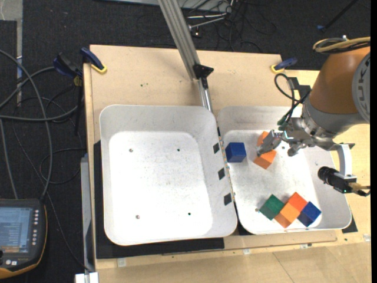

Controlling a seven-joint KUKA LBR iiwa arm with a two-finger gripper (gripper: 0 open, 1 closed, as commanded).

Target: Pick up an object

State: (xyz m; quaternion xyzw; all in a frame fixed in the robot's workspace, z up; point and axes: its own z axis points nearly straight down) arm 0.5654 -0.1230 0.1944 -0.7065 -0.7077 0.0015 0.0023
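Plywood bench (153, 75) w/ two white bins (118, 128), black floor; gripper (272, 146) closed on orange block (265, 158).

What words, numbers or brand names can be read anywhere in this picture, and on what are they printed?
"KU": dark letters, cut off by the picture's edge, on the orange band of the grey robot arm.
Handheld control pad with a lit screen beside the bench: its screen text is too small and blurred to read.
The coloured blocks, such as the blue wooden cube, and the two shallow white plastic bins bear no readable text.
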